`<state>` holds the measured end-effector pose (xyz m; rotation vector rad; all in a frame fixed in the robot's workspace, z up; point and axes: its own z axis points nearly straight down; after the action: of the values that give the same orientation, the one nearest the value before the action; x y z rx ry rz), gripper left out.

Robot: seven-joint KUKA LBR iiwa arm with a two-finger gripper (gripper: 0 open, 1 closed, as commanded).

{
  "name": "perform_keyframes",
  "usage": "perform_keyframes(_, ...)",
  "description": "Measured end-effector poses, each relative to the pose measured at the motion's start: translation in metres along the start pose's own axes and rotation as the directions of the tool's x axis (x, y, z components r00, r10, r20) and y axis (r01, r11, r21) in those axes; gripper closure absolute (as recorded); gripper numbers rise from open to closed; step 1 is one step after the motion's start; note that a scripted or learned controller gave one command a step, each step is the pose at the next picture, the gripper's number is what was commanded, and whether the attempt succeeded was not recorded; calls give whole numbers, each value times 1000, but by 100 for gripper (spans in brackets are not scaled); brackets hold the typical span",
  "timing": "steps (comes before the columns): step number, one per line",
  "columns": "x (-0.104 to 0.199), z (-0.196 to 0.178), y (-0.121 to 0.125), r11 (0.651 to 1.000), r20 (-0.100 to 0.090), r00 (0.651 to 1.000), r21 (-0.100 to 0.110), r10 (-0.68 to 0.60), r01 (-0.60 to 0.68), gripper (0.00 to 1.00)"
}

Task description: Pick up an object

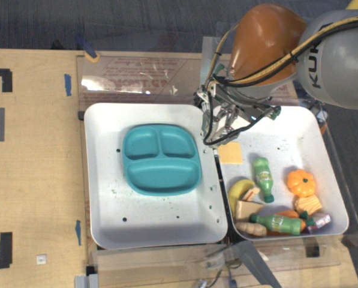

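Toy food fills the lower part of the right-hand bin [322, 138], at the lower right of the frame: a pale yellow cheese slice [231, 153] lies apart near the bin's upper left, just below the jaws [223, 125]. Further down stand a green bottle [263, 179], a banana [241, 190], an orange pumpkin [301, 183], and a second green bottle [279, 222] lying on its side among smaller pieces heaped against the bottom wall. The grey arm with its orange band [265, 35] reaches in from the upper right, and the jaws hang over the rim between the two bins, amid a tangle of cables; whether they are apart or together cannot be told, and nothing shows between them. The left bin [101, 161] holds a teal divided plate [162, 159], on the wooden surface [32, 161].
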<state>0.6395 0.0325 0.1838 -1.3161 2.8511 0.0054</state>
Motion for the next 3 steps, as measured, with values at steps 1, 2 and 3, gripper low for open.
perform_keyframes(1, 21, -104, -29, 990, 8, 990, 15, -139, 139, 100)
perform_keyframes(2, -23, -50, -16, 968, 2, 968, 2, -251, 251, 100)
perform_keyframes(3, 37, -2, -20, 905, 0, 905, 3, -426, 426, 100)
